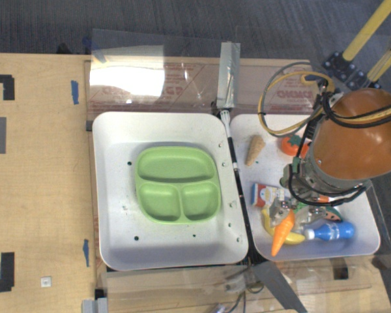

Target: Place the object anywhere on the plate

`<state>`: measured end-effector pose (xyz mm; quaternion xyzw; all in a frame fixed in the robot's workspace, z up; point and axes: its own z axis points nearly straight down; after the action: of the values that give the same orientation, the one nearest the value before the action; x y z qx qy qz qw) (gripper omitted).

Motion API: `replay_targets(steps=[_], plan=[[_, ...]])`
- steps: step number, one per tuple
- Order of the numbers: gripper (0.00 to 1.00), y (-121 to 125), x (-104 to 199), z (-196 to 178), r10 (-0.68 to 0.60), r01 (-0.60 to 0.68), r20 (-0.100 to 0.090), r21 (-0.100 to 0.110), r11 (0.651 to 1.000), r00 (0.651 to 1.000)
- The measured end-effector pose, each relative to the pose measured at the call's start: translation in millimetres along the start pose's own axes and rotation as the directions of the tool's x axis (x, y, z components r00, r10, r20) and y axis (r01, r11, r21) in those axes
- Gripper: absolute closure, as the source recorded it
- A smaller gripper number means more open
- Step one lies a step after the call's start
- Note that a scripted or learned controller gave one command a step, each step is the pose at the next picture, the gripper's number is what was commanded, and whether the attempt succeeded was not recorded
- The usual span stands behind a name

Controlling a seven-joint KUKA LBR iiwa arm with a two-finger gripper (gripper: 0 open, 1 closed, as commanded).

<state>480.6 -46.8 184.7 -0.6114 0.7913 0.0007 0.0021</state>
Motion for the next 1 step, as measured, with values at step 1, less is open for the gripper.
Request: replay_targets(steps=[1], plan=[[1.0, -57.0, -96.0, -11.1, -0.07, 0.07, 0.003, 0.002, 0.998, 0.998]])
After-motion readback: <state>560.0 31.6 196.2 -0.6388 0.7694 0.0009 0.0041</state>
